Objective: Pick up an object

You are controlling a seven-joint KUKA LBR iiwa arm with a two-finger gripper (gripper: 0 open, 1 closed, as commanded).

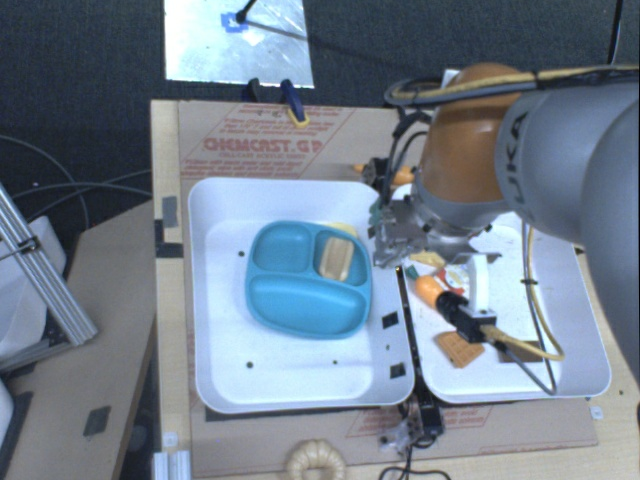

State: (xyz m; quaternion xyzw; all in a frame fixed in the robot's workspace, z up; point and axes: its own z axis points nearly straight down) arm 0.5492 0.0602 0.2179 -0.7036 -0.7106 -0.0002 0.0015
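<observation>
Pincer (392,240) hangs over the rim between both bins (215,268).

We saw a blue divided plate (300,288) of smooth plastic with a soft sheen, lying in the left white bin (225,363) — that bin looked like glossy moulded plastic too. In the plate's upper right compartment lay a tan block (336,259), matt and sponge-like. Right of the plate, the arm (560,158) showed a smooth grey painted shell and a glossy orange band (470,133). Beyond the plate, the cardboard sheet (265,143) looked matt brown, printed red — and a foil-like square (238,28) gleamed.
</observation>
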